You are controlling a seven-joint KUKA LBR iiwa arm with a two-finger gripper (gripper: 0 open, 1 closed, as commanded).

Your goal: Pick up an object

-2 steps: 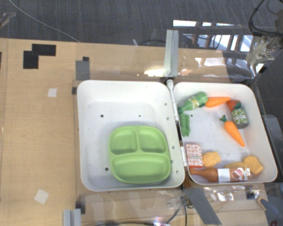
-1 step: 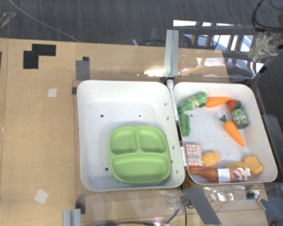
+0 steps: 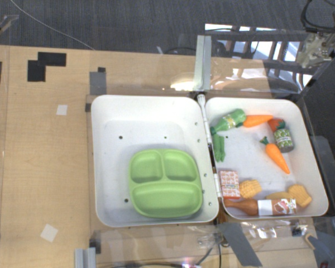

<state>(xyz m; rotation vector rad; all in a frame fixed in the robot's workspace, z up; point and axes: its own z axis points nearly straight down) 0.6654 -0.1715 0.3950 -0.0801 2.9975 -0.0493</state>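
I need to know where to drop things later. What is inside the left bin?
The left bin holds one thing: a green divided plate lying flat toward its front, its three compartments bare. The bin floor beneath the plate is covered, so anything under it cannot be seen.

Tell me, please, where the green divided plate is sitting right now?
The green divided plate lies in the left white bin, toward its front right corner, close to the divider shared with the right bin holding the toy food.

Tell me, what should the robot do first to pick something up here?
Probably reach over the right bin and descend on the carrot: it lies alone on bare floor, apart from the crowded items, while the left bin has a green plate.
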